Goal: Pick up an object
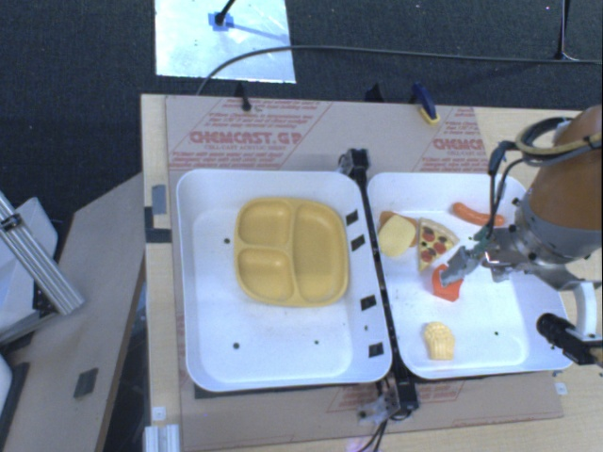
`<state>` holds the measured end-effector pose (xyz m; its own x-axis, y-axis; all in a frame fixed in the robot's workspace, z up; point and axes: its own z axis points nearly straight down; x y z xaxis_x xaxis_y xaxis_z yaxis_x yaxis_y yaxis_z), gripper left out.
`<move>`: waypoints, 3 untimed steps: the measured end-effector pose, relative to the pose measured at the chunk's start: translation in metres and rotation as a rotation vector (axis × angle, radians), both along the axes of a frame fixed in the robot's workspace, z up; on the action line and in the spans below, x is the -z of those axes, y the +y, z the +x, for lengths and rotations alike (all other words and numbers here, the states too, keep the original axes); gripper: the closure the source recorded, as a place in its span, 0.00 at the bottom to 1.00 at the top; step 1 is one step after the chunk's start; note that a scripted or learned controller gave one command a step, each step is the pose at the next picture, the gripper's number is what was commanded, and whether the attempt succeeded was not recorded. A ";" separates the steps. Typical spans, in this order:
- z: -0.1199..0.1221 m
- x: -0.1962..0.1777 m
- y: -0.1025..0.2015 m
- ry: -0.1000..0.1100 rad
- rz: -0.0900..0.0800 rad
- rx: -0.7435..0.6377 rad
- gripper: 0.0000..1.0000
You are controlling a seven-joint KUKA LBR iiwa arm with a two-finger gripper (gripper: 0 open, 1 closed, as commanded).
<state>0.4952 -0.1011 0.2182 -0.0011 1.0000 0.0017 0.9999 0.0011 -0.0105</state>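
Claw (pixel 459 271) low in the right bin (pixel 499 356), its tips on a small red piece (pixel 447 286).

Going from large to small: the grey arm (pixel 556 205) leans in from the right so that the claw comes down at a slant on the food toys. The left bin (pixel 203 347) carries only a yellow divided plate (pixel 287 250), probably the place where things should go. In the right bin, a yellow slice (pixel 398 235) touches a pizza slice (pixel 436 243), a corn piece (pixel 438 340) lies apart near the front wall, and an orange sausage (pixel 468 214) lies at the back. The red piece lies just under the tips; if they are closed on it or not, I cannot tell.
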 end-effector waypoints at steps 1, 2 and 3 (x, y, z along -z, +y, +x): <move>0.003 -0.005 0.000 -0.012 -0.002 -0.003 0.00; -0.005 0.042 0.005 -0.008 -0.001 -0.001 0.00; 0.001 0.102 0.006 -0.006 0.000 0.000 0.00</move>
<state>0.4958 -0.0952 0.1158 -0.0012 1.0000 0.0014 1.0000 0.0012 -0.0042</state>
